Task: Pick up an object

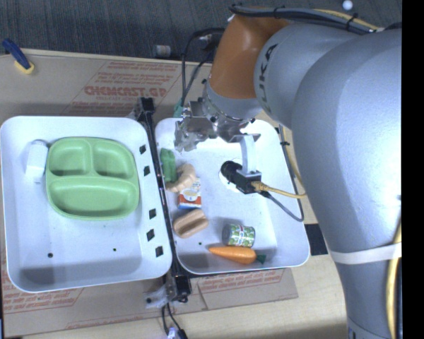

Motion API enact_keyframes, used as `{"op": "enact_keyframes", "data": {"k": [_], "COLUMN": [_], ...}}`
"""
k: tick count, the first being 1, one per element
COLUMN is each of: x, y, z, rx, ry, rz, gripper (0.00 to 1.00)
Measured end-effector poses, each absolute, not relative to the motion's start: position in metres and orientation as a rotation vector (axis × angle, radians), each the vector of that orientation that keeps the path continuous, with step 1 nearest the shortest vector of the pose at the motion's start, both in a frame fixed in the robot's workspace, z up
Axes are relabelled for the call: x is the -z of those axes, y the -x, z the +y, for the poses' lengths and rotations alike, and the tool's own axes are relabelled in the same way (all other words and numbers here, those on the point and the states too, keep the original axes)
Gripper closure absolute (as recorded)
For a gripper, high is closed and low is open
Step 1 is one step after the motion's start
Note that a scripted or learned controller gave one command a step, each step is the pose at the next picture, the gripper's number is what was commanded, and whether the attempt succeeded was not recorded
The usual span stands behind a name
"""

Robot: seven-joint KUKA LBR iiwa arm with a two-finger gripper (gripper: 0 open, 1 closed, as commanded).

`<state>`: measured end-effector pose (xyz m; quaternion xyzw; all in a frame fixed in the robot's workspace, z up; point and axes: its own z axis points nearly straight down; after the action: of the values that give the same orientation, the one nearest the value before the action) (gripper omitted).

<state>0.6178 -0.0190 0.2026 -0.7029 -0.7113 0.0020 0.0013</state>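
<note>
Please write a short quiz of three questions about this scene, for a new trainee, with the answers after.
1. True or false: the green plastic divided plate lies in the left white bin.
2. Which item lies nearest the near rim of the right white bin? A) the orange toy carrot B) the small green can C) the toy hot dog in a bun
3. Fill in: the grey arm's claw hangs over the ___ bin.

Key: 1 true; 2 A; 3 right.
</note>
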Motion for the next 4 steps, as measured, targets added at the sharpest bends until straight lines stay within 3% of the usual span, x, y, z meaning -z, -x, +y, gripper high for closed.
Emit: {"op": "enact_keyframes", "data": {"k": [1,2,3,4], "x": [-0.227,-0.227,-0.191,-0.300], "y": [-0.527,-0.527,-0.476,-0.579], "z": [-0.021,-0.021,-0.014,-0.034], "rx": [-0.004,-0.004,-0.005,0.001], "ry": [2.215,2.215,2.212,2.216], "rz": [-2.227,-2.227,-2.227,-2.231], "gripper": [1.00,0.00,0.00,0.00]}}
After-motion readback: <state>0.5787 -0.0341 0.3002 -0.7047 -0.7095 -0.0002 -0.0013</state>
